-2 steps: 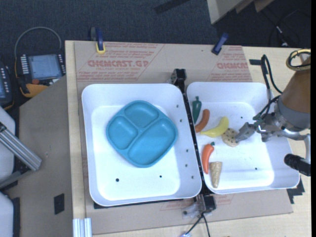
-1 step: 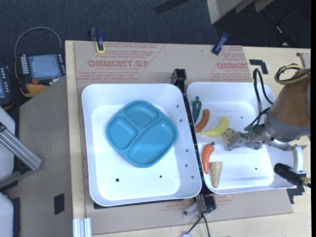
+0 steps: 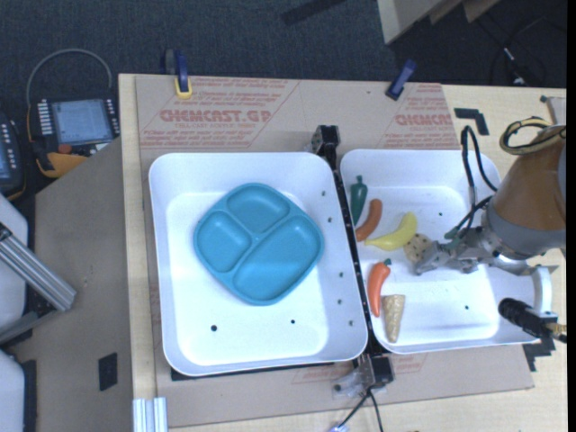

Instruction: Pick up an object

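Note:
The right white bin (image 3: 450, 318) holds several toy foods along its left side. From back to front these are a green pepper (image 3: 359, 196), an orange sausage-like piece (image 3: 370, 220), a yellow banana (image 3: 396, 235), a speckled tan chunk (image 3: 416, 251), an orange carrot (image 3: 378, 286) and a beige cone (image 3: 393, 317). My gripper (image 3: 438, 258) is low in the middle of this bin, right beside the tan chunk on its right. At this angle I cannot make out whether it touches or holds the chunk.
The left bin (image 3: 243, 336) carries a blue divided plate (image 3: 259, 241). A black divider (image 3: 346, 241) runs between the bins. The grey arm with its orange band (image 3: 531, 201) and cables covers the right bin's right side.

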Controlling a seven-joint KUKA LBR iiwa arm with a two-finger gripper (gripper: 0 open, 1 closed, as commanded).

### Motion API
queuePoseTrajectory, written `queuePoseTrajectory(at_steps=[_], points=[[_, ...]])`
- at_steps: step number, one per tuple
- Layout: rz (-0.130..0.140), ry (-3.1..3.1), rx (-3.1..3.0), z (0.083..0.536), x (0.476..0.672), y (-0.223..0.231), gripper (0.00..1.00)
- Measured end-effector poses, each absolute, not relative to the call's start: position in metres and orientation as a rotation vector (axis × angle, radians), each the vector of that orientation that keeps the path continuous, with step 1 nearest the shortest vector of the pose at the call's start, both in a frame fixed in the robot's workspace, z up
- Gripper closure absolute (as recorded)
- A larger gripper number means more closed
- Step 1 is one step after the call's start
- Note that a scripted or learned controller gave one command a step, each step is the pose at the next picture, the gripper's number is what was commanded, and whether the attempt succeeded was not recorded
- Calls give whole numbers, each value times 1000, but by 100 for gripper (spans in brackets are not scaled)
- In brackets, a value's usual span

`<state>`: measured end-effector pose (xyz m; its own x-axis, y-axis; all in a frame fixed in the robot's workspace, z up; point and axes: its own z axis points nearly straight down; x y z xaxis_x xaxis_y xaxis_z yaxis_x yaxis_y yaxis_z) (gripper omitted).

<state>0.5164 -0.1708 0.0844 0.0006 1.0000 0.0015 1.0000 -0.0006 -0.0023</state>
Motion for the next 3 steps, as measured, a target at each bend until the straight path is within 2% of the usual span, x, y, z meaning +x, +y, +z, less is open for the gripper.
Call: queuePoseTrajectory(at_steps=[1, 3], points=[[-1, -2220, -2223, 95, 517, -171, 100], [-3, -2226, -2225, 183, 509, -174, 100]])
